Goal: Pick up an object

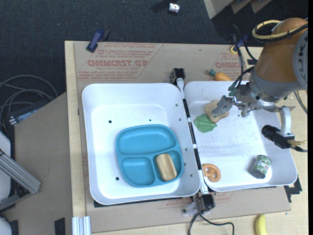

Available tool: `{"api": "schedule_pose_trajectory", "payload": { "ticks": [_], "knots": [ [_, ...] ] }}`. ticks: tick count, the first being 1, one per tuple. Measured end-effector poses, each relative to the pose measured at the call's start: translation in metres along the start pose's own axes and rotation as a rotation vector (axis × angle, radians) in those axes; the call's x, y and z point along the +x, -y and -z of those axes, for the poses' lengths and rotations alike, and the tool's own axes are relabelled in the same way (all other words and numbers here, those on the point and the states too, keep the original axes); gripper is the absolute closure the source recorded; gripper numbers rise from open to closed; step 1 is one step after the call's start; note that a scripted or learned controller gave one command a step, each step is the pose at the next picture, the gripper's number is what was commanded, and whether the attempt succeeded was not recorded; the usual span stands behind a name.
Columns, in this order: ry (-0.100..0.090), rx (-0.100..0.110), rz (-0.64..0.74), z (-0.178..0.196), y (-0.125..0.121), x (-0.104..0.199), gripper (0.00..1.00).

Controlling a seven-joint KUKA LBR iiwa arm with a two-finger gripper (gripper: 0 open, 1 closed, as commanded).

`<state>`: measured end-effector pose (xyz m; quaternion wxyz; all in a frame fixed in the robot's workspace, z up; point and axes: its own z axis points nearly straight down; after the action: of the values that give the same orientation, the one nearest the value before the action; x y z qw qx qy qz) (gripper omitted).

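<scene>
Tan and soft-looking, a bread-like piece (218, 111) lay in the right bin (274, 180), touching a green leafy item (205, 123). You would have judged it light, squashy and easily crushed, best taken across its narrow sides. Your gripper (226, 105) sat right at that piece, and whether it had hold of anything could not be told. Smooth white plastic looked slippery. A pretzel (211, 172) and a small patterned can (260, 166) lay well apart near the front edge, leaving free room. In the left bin (98, 111), a blue tray (146, 153) held a bread roll (166, 166). Both bins sat on the worktop (122, 58).

Red "CHEMCAST G.P." printed on the cardboard sheet (122, 62).
</scene>
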<state>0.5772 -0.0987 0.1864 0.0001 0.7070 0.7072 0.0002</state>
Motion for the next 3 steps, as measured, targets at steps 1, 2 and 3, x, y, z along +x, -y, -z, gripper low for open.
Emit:
{"api": "schedule_pose_trajectory", "payload": {
  "ticks": [1, 2, 3],
  "knots": [
    [0.000, 0.002, 0.000, -0.099, -0.035, -0.007, 0.00],
    [0.001, -0.001, 0.000, -0.102, -0.048, -0.008, 0.00],
    [0.000, 0.002, -0.001, -0.102, -0.065, -0.028, 0.00]
  ]
}}
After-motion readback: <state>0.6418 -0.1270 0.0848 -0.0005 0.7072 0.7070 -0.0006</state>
